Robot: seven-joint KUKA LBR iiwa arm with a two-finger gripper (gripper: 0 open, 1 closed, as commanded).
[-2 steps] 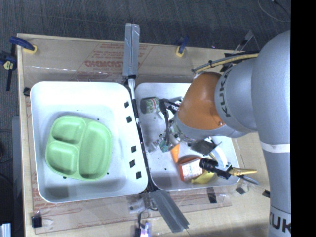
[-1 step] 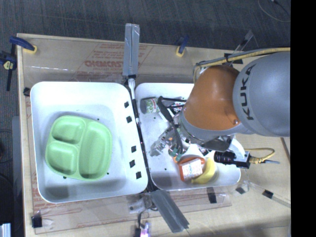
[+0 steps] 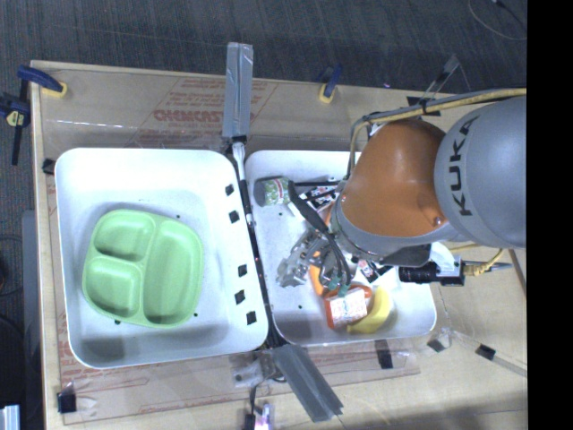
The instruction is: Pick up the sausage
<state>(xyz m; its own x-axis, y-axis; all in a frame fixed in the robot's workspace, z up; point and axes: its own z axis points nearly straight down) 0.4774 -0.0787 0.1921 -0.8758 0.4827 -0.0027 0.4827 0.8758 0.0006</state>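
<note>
My gripper hangs low in the middle of the right bin, with the orange wrist covering much of that bin. Just to its right lies an orange-brown piece, partly hidden by cables; it may be the sausage, but I cannot tell for sure. Nothing shows clearly held in the gripper.
In the right bin's front lie a red-and-white packet and a yellow banana. A small green-labelled can lies at the back left. The left bin holds a green divided plate. A grey divider bar separates the bins.
</note>
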